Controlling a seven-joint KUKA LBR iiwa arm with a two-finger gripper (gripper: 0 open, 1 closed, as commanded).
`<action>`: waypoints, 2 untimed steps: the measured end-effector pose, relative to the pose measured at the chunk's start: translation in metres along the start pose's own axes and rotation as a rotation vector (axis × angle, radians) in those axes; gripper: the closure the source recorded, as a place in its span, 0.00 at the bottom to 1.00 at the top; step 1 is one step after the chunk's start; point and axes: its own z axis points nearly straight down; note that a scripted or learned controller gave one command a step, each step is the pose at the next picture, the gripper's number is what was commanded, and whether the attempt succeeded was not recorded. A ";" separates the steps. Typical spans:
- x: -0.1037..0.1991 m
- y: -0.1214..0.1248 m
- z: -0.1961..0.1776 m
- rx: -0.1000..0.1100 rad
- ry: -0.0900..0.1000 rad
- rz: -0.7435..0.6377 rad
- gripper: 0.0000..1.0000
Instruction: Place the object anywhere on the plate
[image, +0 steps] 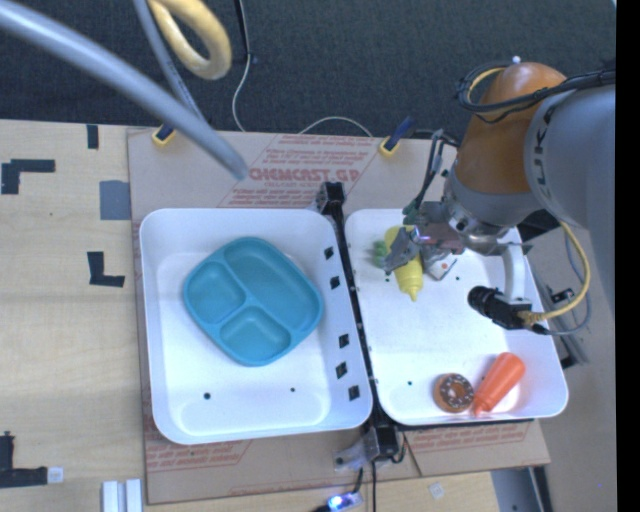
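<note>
A blue plate (252, 299) with three compartments lies in the left bin (170, 400). In the right bin (440, 330), a yellow toy with a green end (407, 277) lies near the back left corner. My gripper (419, 252) sits right over the top of this yellow toy and hides part of it. I cannot make out whether the toy is gripped. A chocolate donut (454, 392) and an orange carrot (497, 381) lie side by side at the right bin's front right.
A black divider (345, 300) runs between the two bins. A black cable fitting (497, 305) hangs off the arm over the right bin's right side. Grey tubing (110, 70) crosses the upper left, above the bench.
</note>
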 end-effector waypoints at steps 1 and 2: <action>0.057 -0.024 0.004 0.002 -0.001 -0.001 1.00; 0.111 -0.040 0.018 0.002 -0.001 -0.002 1.00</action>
